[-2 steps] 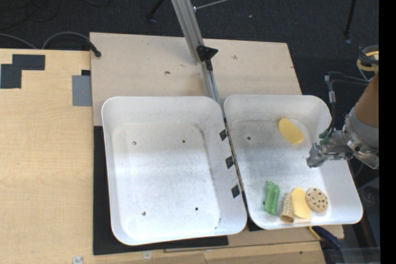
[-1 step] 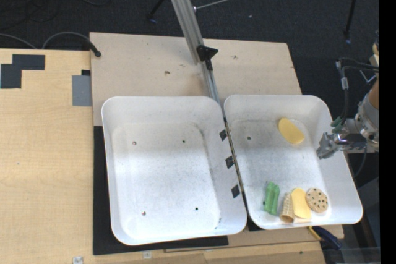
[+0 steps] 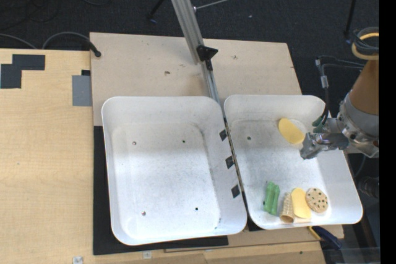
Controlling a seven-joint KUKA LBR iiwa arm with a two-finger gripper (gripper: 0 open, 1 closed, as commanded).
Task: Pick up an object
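The right bin (image 3: pixel 260 114) holds a yellow oval piece (image 3: pixel 290 130) near its far right side. At its near edge lie a green piece (image 3: pixel 271 197), a tan ice-cream cone (image 3: pixel 288 209), a yellow piece (image 3: pixel 301 203) and a round chocolate-chip cookie (image 3: pixel 317 200), close together. My gripper (image 3: pixel 309 148) hangs over the right bin's right side, just right of and nearer than the yellow oval piece. Nothing shows between its tips.
The left bin (image 3: pixel 124 109) sits beside the right one, with black clips (image 3: pixel 229 161) along the shared edge. A slanted aluminium rail (image 3: pixel 185 15) rises from behind the bins. Wooden bench surface lies to the left and behind.
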